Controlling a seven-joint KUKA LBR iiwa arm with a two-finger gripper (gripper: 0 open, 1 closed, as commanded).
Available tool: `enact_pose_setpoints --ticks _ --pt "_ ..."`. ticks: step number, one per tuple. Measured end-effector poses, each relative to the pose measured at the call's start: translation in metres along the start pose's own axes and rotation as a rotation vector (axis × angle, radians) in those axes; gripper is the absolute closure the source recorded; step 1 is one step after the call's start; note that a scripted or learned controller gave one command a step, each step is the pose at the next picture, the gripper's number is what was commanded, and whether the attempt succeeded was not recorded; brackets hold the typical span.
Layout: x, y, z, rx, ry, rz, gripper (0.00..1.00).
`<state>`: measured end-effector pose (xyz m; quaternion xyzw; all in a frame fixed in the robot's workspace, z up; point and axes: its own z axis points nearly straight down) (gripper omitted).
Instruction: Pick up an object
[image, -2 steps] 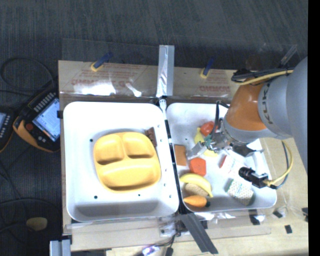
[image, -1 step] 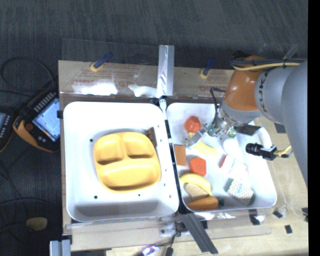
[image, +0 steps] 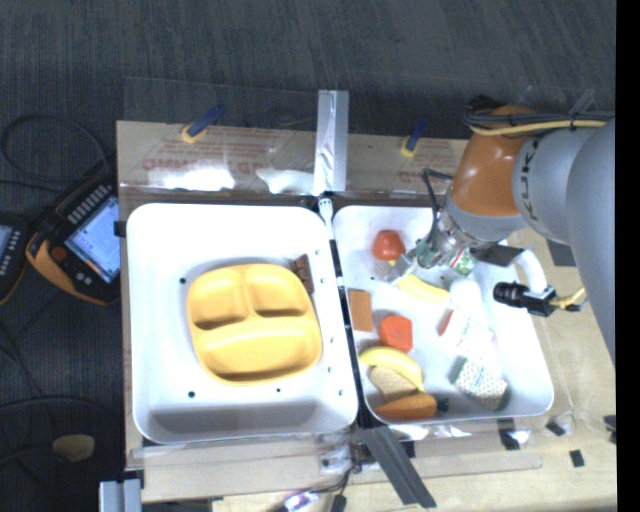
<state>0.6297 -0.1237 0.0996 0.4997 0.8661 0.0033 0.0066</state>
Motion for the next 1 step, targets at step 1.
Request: enact_pose_setpoints --ticks 1 --pt "0.0481 0.0738 -0.0834 0.015 0.006 0.179 1.00"
